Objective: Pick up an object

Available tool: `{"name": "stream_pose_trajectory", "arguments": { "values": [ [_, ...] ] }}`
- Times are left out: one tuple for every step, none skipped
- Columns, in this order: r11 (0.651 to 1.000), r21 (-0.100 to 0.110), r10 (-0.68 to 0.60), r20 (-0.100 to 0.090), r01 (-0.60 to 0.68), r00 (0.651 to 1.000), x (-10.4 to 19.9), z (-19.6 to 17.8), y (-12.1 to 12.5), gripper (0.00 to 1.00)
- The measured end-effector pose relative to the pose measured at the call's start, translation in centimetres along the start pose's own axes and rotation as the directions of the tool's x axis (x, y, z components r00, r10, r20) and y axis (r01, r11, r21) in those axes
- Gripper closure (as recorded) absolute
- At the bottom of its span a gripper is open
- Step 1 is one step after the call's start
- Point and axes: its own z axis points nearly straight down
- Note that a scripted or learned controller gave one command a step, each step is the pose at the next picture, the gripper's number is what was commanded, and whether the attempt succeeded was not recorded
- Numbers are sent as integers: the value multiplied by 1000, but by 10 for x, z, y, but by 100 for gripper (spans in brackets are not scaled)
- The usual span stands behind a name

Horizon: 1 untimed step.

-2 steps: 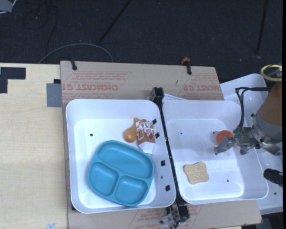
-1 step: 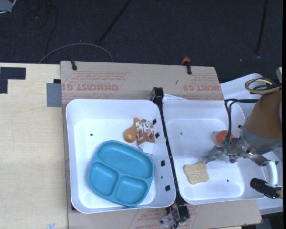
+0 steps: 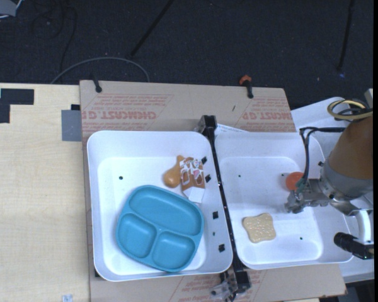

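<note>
Two white bins sit side by side in front of you on a cardboard sheet, parted by a black divider. In the left bin (image 3: 107, 168) you have a blue divided plate (image 3: 159, 228) filling most of the near floor, and just beyond it, toward the bin's far right corner, a small brown-and-white figure (image 3: 186, 173) lying close against the divider. The figure's lower edge looks to touch or overlap the plate's rim.

In the right bin (image 3: 258, 150) you will find a flat tan piece shaped like a slice of toast (image 3: 259, 228) resting near the near-left part of the floor, well apart from the arm. Farther right, a small orange object (image 3: 292, 180) lies close by the gripper (image 3: 297, 203), just on its far side; it is not clearly between the fingers.

The arm comes in from the right, its orange band over the bin's right wall, with the gripper lowered to the bin floor. You cannot tell from this view whether the claw is apart or together, since the wrist hides it.
</note>
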Motion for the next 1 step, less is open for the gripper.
{"name": "stream_pose_trajectory", "arguments": {
  "values": [
    [1000, -4, -6, 2, 6, 1000, 2, -41, 1, 100]
  ]
}}
